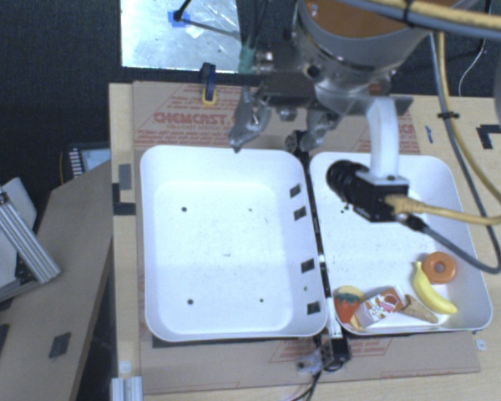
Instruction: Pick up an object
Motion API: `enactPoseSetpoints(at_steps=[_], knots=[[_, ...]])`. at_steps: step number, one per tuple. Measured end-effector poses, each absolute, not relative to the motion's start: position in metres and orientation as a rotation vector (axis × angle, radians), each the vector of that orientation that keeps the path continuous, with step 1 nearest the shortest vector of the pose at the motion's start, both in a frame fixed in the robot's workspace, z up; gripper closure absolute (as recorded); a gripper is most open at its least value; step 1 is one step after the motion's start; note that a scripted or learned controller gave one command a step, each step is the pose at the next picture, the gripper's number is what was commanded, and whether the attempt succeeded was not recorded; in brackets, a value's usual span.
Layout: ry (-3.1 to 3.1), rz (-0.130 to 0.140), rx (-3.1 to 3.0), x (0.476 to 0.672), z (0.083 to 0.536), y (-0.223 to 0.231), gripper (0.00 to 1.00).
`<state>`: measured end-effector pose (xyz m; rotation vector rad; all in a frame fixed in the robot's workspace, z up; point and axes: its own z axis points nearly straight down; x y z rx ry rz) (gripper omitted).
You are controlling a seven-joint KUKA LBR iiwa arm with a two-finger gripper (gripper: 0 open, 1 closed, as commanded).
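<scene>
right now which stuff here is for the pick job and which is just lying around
For the job: gripper; banana; orange round toy; red-and-white packet; right bin.

Lying about: left bin; black camera on the arm; yellow cable; cardboard sheet.

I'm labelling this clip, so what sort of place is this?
Most likely a robotics lab's grasping test bench. Two shallow white bins sit side by side on it, toy food such as a banana lies in the right bin, and the arm's end effector hangs above them.

Banana, orange fruit — right bin's near corner.
</scene>
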<state>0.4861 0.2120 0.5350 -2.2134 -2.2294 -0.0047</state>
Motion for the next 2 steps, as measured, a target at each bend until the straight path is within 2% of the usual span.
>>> enactPoseSetpoints(at_steps=[1, 2], knots=[[-2.228, -0.004, -2.214, 0.486, 0.535, 0.235, 0.00], [-2.229, -0.007, -2.214, 0.487, 0.546, 0.235, 1.00]])
